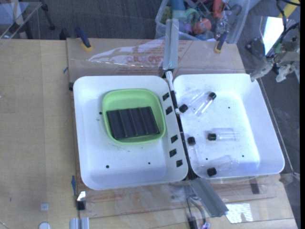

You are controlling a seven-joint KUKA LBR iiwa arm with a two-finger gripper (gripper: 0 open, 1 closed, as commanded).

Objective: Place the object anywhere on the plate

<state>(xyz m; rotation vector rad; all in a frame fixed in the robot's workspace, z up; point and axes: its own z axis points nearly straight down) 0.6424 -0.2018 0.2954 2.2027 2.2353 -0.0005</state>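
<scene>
Several clear plastic vials with black caps are seen lying in the right white bin (267, 142). The central vial (221, 136) lies flat, its long axis running left-right with the cap toward the divider. The square green plate (107, 104), bearing a dark ribbed block (132, 122), sits in the left white bin (90, 166), so carrying leftward is called for.

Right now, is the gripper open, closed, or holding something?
Gripper: cannot be told; too blurred, above the right bin's far corner.
</scene>
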